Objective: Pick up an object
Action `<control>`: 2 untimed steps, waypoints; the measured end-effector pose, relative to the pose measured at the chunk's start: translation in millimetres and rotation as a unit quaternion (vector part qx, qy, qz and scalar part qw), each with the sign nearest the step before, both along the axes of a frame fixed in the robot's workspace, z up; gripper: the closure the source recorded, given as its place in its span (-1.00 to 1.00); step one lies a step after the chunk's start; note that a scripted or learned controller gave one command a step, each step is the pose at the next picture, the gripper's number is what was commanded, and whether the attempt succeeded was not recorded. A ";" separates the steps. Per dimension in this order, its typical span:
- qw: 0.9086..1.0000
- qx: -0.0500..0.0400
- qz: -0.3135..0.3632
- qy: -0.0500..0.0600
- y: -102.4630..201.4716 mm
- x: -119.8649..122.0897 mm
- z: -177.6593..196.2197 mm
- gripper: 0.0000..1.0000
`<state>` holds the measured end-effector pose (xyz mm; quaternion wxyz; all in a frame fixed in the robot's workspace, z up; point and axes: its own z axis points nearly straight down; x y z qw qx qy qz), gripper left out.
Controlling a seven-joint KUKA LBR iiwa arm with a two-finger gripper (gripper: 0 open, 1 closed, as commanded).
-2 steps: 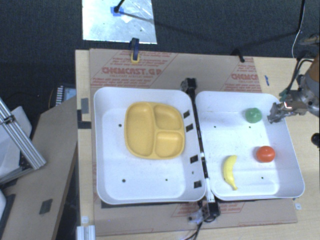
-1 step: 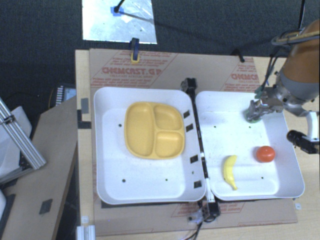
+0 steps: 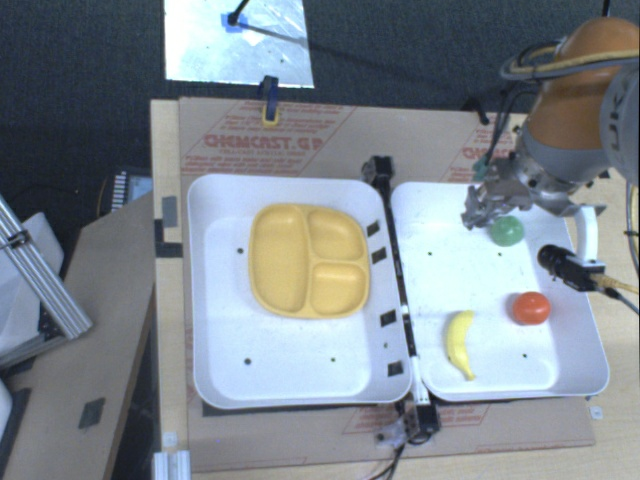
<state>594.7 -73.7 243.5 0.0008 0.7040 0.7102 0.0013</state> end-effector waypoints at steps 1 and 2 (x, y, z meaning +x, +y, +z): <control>1.000 0.000 0.000 0.000 50.1 17.2 5.9 1.00; 1.000 0.000 0.000 0.000 108.5 27.9 8.8 1.00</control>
